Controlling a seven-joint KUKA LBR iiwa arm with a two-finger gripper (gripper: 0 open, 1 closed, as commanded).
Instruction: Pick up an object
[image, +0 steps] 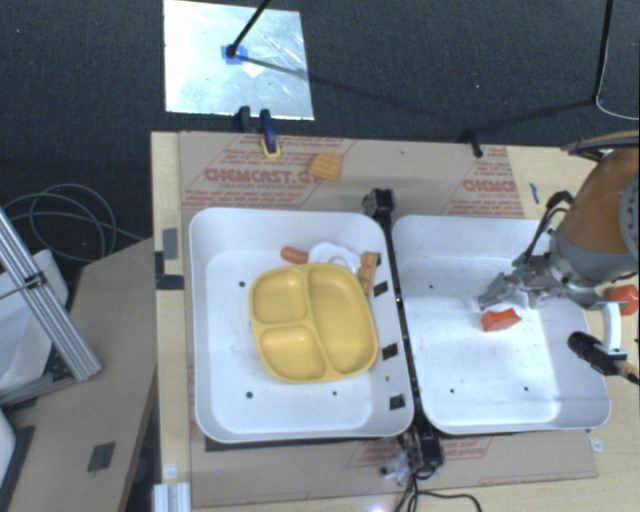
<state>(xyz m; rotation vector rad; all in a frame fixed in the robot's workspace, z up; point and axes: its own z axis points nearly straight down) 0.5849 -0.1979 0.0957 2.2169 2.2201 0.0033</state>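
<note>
A small red-orange piece (501, 320) lies in the right bin (470, 400), toward its right side. My gripper (506, 296) hangs just above and behind this piece, reaching in from the right; it is open with nothing between its fingers. The left bin (225, 400) holds a yellow divided plate (312, 323). Behind the plate lie an orange sausage-shaped piece (294, 255), a white piece (335, 256) and a small brown block (369, 267).
The black divider (395, 300) runs between the two bins. On the cardboard behind the bins sit an orange block (325, 165) and a yellow-and-blue clamp (268, 135). A shiny foil sheet (238, 60) lies further back.
</note>
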